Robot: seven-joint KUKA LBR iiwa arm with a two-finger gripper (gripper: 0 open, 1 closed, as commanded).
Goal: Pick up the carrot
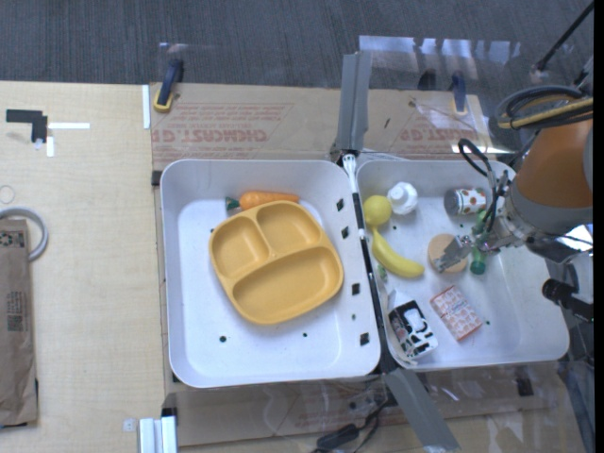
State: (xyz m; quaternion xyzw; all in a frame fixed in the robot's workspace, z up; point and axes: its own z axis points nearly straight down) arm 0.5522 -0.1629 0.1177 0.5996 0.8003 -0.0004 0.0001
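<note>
The left bin [179,281] held a yellow plate [276,274] with three parts, sitting a little tilted near the middle. There was bare white floor all round the plate, most of it along the left wall and the front wall. The carrot [267,198] lay just past the plate's far rim, touching it or nearly so, with a strip of room between it and the bin's back wall. It lay flat, with its long side running left to right. Its green top pointed left and its orange body pointed right.

The right bin [528,338] was more crowded. A lemon [377,210] and a banana [396,258] sat near its left wall, with a small white bottle [403,196] beside them. A pink packet [457,311] lay near the front. The gripper [469,250] hung low in this bin, well apart from the carrot. Its fingers looked spread apart with nothing between them, right by a round tan block [444,253].
</note>
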